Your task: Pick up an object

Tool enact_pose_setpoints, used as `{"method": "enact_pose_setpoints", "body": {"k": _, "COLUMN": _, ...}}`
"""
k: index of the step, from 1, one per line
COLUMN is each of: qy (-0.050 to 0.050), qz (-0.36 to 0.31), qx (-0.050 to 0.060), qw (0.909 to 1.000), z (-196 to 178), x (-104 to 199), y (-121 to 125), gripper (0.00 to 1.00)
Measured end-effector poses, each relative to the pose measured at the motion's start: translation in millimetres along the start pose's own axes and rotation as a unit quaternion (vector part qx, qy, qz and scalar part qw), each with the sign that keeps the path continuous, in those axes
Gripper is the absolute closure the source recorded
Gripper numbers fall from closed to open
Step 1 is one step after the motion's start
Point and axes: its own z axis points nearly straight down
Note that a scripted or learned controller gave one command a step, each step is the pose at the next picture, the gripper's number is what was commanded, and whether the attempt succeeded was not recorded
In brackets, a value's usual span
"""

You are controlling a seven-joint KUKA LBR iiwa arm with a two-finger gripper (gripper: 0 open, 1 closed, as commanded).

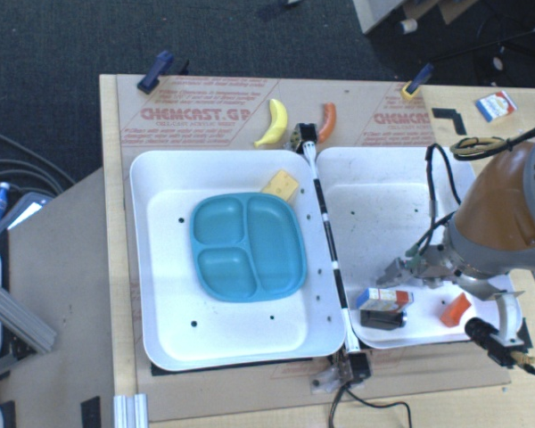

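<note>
While my gripper (399,275) hangs low over the right bin (374,194), I am reaching, not lifting yet. I cannot tell if it is wide or narrow. A small box (385,300) lies just beside it, with a black block (381,319) touching the box. Next I must drop onto one thing and squeeze.

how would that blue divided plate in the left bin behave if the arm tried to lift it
The blue divided plate looks moulded and rigid, so it probably won't flop. It lies flat in the left bin with a low rim, so it likely offers little to pinch. Its smooth surface suggests it may slide rather than lift.
</note>
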Motion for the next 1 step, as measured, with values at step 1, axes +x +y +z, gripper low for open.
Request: {"method": "enact_pose_setpoints", "body": {"k": 1, "qy": 0.0, "qz": 0.0, "qx": 0.0, "qw": 1.0, "z": 19.2, "x": -17.4, "y": -0.2, "gripper": 0.0}}
